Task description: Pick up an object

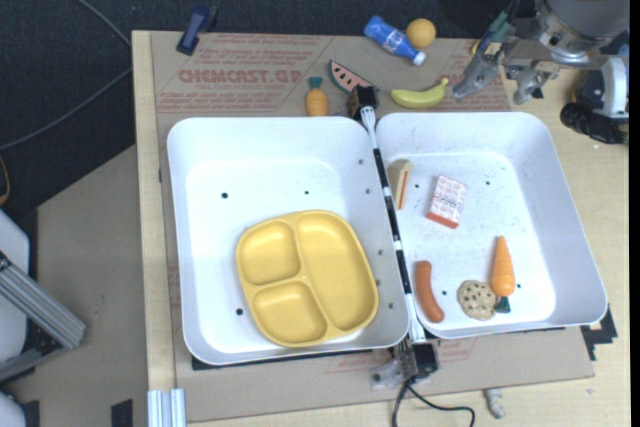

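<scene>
The right bin (530, 145) holds a pink-and-white wafer pack (446, 201), a carrot (502, 267), a cookie (476, 298), a red sausage (428, 290) and a thin tan stick (401, 185) by its left wall. My gripper (497, 87) hangs above the bench just beyond the right bin's far rim, at the top right. Its two fingers are spread apart, open, with nothing between them. All the bin's objects lie well in front of it.
A yellow divided plate (305, 275) lies in the left bin (200, 165). Beyond the bins on the bench are a banana (420, 95), a blue bottle (392, 39), an orange ball (421, 32), a watermelon slice (346, 75) and a small orange fruit (317, 101).
</scene>
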Available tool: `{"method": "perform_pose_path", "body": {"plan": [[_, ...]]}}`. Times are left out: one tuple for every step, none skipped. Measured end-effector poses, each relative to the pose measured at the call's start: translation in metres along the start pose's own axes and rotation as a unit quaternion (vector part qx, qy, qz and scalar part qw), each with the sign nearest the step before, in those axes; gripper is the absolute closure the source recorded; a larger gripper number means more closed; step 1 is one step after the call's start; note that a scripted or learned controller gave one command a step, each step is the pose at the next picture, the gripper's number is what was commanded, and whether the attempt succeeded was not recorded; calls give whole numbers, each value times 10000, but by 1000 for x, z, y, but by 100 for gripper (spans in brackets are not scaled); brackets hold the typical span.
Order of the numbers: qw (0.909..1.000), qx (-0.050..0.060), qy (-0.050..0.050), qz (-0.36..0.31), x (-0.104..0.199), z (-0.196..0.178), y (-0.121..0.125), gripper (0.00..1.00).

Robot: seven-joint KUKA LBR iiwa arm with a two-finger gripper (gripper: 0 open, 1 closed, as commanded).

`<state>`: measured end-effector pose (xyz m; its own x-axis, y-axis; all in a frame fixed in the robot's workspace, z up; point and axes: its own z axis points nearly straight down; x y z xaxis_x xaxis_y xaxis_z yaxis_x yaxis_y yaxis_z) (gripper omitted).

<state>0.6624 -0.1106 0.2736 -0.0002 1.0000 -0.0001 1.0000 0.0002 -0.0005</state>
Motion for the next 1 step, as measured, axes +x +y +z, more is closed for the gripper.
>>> {"method": "perform_pose_path", "body": {"plan": [[10000, 17, -4, 10, -107, 109, 3, 0]]}}
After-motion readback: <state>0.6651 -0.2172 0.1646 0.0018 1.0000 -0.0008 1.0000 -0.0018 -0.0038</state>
